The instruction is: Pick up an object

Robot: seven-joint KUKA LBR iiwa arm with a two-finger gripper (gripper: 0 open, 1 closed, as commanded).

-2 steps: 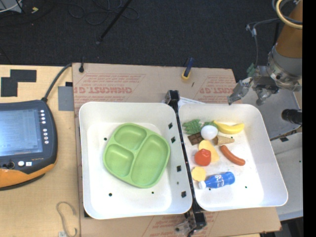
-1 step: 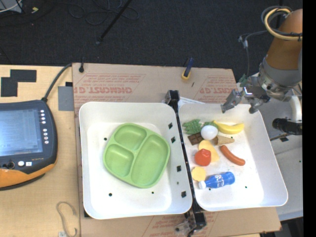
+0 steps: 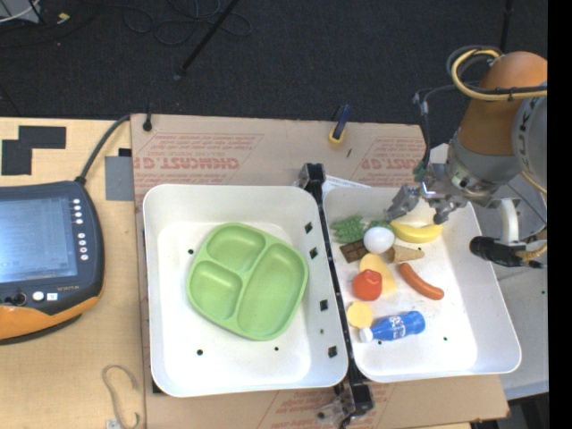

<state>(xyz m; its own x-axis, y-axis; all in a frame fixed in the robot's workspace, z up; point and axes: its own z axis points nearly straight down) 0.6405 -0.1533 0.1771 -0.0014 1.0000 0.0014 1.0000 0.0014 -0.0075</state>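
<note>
Green tray (image 3: 248,281) in white bin (image 3: 170,239); yellow banana (image 3: 418,231), white egg (image 3: 379,239), red tomato (image 3: 367,284), blue bottle (image 3: 397,326), orange sausage (image 3: 420,281).

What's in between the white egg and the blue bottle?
The red tomato and a yellow piece lie between the white egg and blue bottle, in the camera view.

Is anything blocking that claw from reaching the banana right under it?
Nothing visible does. The claw hangs just above the banana at the far end of the right bin, with open space between them; the white ball lies beside it.
</note>
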